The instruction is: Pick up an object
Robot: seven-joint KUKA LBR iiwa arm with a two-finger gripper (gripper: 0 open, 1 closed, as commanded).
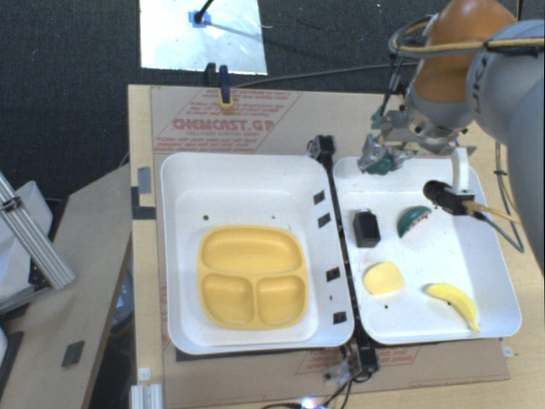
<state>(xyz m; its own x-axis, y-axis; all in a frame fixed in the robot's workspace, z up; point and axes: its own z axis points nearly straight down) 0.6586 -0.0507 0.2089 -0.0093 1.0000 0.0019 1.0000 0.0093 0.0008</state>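
I see the gripper at the right bin's far edge, pinching something small and teal; I'd lift straight up, slowly, clear of the rim.

Arm enters from upper right, grey link angled down-left, orange band bulging just above the wrist. Wrist pitched downward, cables looping around it. Gripper sits low at the far end of the arm, pointing down; something teal-coloured visible at its tip, too small to identify.
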